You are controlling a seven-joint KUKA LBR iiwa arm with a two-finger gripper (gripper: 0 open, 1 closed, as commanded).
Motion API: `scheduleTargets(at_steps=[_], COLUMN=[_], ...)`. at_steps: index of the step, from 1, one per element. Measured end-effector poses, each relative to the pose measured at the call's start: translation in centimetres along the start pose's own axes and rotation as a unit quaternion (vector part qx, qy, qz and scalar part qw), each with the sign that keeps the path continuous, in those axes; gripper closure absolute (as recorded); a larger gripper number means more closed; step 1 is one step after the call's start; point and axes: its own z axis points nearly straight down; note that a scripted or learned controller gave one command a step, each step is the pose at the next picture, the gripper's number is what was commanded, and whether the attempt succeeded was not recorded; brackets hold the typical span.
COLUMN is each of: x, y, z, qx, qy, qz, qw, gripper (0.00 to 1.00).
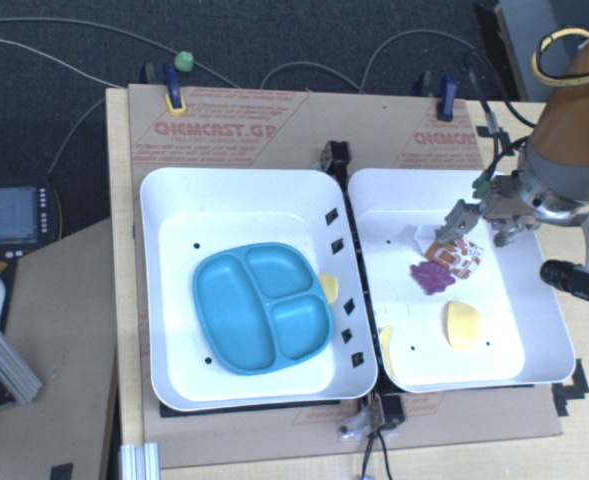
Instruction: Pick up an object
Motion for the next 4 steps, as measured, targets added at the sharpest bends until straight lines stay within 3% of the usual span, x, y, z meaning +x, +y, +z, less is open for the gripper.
scheduleTargets(at_steps=[1,4], x=[0.0,0.1], y=[0.3,1.2], z=[-0.7,13.9], qx=[-0.006,-0.004], qy=[-0.001,0.0], qz=[-0.001,-0.001], qw=[1.0,1.0], gripper=[0.0,0.0])
